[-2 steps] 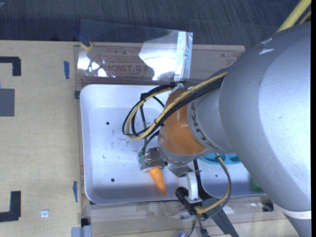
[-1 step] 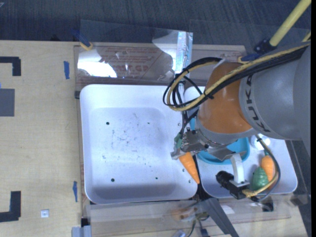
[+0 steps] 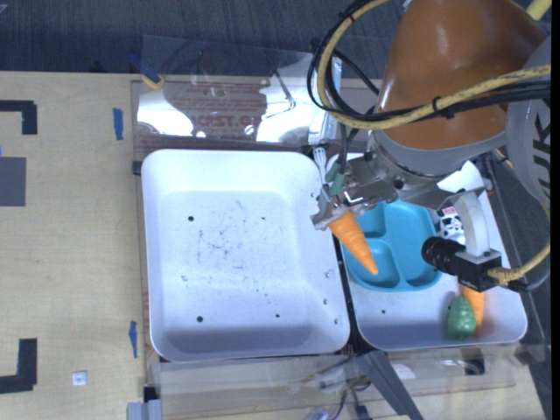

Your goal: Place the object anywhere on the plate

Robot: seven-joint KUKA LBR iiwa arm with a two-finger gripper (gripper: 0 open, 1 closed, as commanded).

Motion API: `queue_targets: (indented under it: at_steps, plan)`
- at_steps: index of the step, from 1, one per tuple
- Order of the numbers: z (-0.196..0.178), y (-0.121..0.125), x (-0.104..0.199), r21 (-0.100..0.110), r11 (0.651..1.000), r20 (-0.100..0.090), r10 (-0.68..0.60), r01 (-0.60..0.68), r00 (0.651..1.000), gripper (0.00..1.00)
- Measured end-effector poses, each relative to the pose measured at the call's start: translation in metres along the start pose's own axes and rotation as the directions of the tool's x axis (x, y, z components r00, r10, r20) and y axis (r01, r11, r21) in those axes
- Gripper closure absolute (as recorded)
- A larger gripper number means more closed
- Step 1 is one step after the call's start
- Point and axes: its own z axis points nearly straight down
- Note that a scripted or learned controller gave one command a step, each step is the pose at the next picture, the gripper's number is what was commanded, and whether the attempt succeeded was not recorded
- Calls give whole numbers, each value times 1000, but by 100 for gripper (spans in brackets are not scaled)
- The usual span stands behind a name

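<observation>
Look first at the gripper (image 3: 337, 210), which sits over the inner edge of the right bin (image 3: 516, 322). You can see its fingers clenched on the thick end of one orange carrot (image 3: 357, 240). The carrot hangs tilted, with its pointed tip directed down toward the one blue plate (image 3: 411, 234) (a divided plate, with a ridge between its sections). The tip lies over the plate's left portion; you cannot tell whether it touches the surface.

Moving outward, note the arm's large orange-brown housing (image 3: 455, 59) above the gripper, with yellow and black cables (image 3: 350, 51) looped round it.

Count two white bins. The right bin holds the plate and, near its front right corner, one green item (image 3: 460, 318) touching one small orange item (image 3: 473, 299). The left bin (image 3: 175, 182) shows faint scuff marks on its floor.
</observation>
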Motion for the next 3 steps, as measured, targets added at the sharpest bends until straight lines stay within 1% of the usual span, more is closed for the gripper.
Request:
queue_targets:
  at_steps: [1, 3]
  plan:
    - [99, -20, -65, 9, 982, 1, 191, -191, 982, 100]
    - [84, -16, -65, 15, 981, 5, 193, -193, 981, 100]
